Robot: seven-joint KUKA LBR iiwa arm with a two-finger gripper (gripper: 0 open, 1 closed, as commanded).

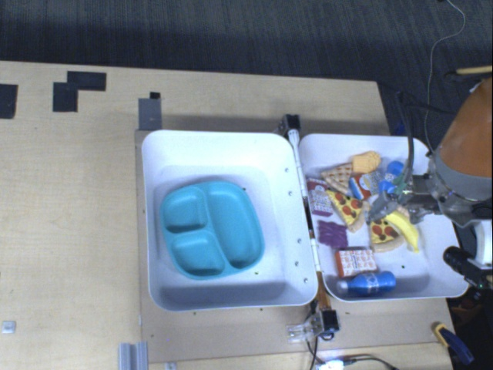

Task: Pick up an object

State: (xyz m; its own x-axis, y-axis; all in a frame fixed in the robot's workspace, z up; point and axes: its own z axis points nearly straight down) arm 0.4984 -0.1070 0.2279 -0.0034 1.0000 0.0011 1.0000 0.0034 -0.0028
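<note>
The right bin (431, 280) holds a crowded heap of small toy foods, and the end effector (389, 204) hangs low over its middle, just above the banana (406, 228) and a pizza slice (385, 236) that lies under the banana's near end. I cannot tell if it is apart or together, because the metal parts blur into the clutter below; nothing is clearly held in it.

The left bin (154, 206) holds a blue divided tray (212, 228).

Other pieces in the right bin: a second pizza slice (345, 205) near the divider, a waffle piece (337, 177) and an orange biscuit-like piece (366, 161) at the far side, a purple piece (333, 233), a small red and white box (356, 262), and a blue bottle (371, 284) lying on its side against the near wall.

I judge all these things to be light, stiff plastic toys, not fragile. The banana seems the closest candidate. It is smooth and curved, so it may slip or roll; taking it across the thick middle of its curve looks safest. The pizza slices are flat and thin, hard to get under. The bottle is round and may roll away, but it lies apart from the heap, so it is easier to reach.
</note>
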